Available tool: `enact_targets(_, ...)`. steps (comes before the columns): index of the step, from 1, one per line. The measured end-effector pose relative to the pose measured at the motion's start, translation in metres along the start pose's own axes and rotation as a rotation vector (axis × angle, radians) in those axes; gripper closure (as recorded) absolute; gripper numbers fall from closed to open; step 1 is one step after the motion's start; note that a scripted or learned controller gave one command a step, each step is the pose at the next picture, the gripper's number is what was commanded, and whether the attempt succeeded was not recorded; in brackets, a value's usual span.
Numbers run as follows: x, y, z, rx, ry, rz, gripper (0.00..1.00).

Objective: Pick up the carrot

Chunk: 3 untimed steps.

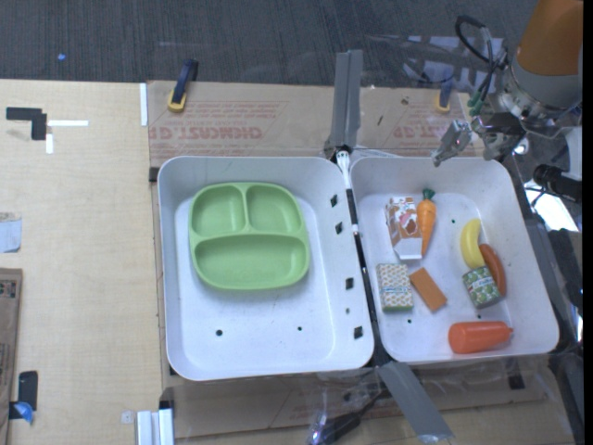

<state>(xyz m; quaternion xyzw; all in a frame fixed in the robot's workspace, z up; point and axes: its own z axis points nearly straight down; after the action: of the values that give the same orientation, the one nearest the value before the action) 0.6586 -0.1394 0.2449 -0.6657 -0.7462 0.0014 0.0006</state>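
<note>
- Arm (556,26) was cut off by the top-right corner; only the orange band and grey wrist showed
- Gripper (456,145) hung over the far rim of the right bin (533,248); its thin metal fingers looked spread a little w/ nothing between them, though small and hard to read
- Carrot (425,222) lay in the right bin's far-left part, smooth orange taper w/ green top pointing away, touching a white-and-red carton (403,228) on its left; well apart from the gripper
- Other bits nearby: yellow banana (472,242), flat orange block (428,288), green-patterned packet (396,286), fat orange-red cylinder (479,336); labels too small to read
- Left bin (185,332) held a green three-section plate (248,235), matte plastic w/ rounded corners
</note>
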Motion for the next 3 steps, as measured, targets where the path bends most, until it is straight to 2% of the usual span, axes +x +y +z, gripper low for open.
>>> enact_targets(1,-0.028,-0.037,0.136,-0.016,0.001,0.164,0.0)
enact_targets(2,0.039,-0.078,0.153,-0.003,0.0,-0.091,0.0)
enact_targets(3,0.037,-0.078,0.144,-0.003,0.0,-0.087,1.0)
